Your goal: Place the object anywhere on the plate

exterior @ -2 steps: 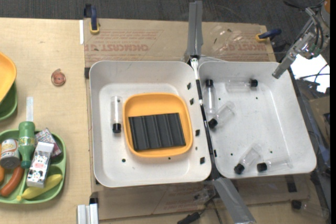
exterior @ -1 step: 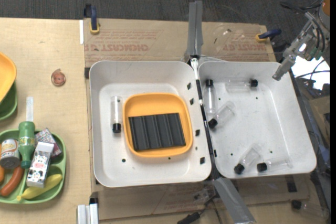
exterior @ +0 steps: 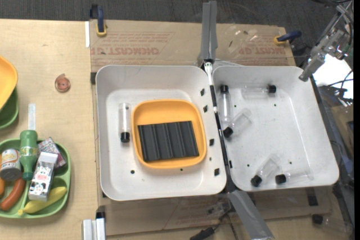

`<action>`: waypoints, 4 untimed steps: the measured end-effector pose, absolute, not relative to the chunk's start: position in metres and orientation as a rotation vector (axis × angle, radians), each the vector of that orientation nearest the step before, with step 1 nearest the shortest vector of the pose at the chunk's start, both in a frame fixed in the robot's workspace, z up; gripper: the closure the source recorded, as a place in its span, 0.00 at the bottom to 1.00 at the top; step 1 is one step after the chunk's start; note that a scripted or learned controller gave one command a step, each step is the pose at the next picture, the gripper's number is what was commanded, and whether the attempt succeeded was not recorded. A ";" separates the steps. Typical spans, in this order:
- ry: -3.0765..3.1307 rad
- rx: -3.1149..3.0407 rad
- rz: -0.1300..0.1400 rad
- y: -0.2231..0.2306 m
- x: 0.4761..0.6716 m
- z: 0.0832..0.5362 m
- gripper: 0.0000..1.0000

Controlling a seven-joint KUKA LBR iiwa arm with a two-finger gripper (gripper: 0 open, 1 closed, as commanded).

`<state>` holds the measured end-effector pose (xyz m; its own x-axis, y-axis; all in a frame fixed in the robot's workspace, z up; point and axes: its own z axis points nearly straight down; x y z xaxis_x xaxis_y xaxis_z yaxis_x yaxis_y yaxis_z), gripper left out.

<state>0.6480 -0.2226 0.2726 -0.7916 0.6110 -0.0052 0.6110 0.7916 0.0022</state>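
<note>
"Ribbed slab [exterior: 169,140], where is it lying?"

"The dark slab is resting flat on the yellow plate [exterior: 169,107], which is sitting in the middle of the left bin [exterior: 112,82]. All of the slab is lying inside the plate's rim. Its long axis is running left to right, and its ribs are running near to far."

"So is the placing looking done?"

"If the slab is the object meant, it is looking done. If not, the nearest candidate is a clear tube with a black cap [exterior: 124,122], which is lying just left of the plate, apart from it, with its long axis running near to far."

"And where is the gripper hanging?"

"A grey metal piece that is probably the gripper [exterior: 310,69] is hovering over the far right corner of the right bin [exterior: 306,143]. It is carrying nothing visible. Whether it is spread or closed cannot be told at this size."

"Which way is the plate lying from it?"

"Well to the left and somewhat nearer, across the whole right bin, where more capped tubes [exterior: 225,107] are lying scattered. Any coming move towards the plate is likely needing a long sweep leftward over the wall between the bins."
</note>
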 end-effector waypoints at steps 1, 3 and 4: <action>3.019 0.855 -0.001 -0.221 0.652 0.265 0.00; 3.132 0.178 0.001 -0.222 0.649 0.258 0.00; 3.137 0.016 0.001 -0.221 0.655 0.241 0.00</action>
<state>0.6545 -0.2209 0.2406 -0.9999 0.0101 -0.0041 0.0101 0.9999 0.0004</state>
